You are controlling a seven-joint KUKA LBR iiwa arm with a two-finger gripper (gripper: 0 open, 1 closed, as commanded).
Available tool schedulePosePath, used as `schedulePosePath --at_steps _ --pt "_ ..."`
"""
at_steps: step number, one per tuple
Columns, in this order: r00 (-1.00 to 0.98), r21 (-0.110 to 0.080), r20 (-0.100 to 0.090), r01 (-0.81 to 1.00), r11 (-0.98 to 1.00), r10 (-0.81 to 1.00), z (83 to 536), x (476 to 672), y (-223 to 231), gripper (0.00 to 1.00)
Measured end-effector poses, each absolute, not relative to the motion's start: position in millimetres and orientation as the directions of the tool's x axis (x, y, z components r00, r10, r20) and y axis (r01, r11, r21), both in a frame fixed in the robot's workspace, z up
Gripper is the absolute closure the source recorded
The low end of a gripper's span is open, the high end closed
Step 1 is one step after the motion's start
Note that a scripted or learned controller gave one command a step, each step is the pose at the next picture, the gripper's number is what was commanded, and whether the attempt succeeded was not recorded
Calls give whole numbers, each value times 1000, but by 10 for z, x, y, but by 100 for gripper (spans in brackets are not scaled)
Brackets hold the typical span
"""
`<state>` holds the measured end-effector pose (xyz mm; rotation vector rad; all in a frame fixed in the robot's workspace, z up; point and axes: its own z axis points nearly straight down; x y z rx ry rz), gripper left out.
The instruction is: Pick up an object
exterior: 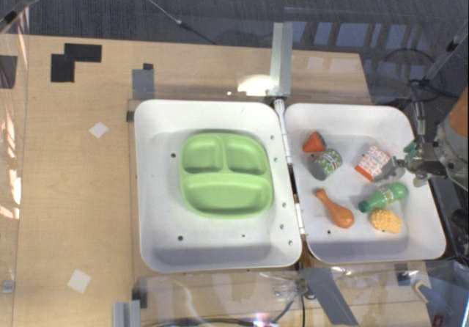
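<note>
Right bin (352, 248): green bottle (383, 197) near right wall, yellow corn (386, 221) just below, red-white carton (372, 162) above. Gripper (407, 166) beside carton, at bin's right edge; finger spread unreadable. Green tray (223, 174) in left bin (157, 193).

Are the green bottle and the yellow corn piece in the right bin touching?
Touching. In the camera view the green bottle lies directly against the top of the yellow corn piece, no white bin floor between them.
</note>
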<state>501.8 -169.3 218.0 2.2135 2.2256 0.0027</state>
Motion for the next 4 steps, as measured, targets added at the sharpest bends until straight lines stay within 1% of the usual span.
schedulePosePath --at_steps 1,2,3,4 --pt "638 -1 1 770 -638 770 1303 5088 -1260 0" --pt "643 3 2 766 -643 766 2634 6024 -1292 0" --pt "807 3 2 591 -807 591 3199 6613 -1118 0" --pt "958 0 0 287 -958 287 2254 6193 -816 0"
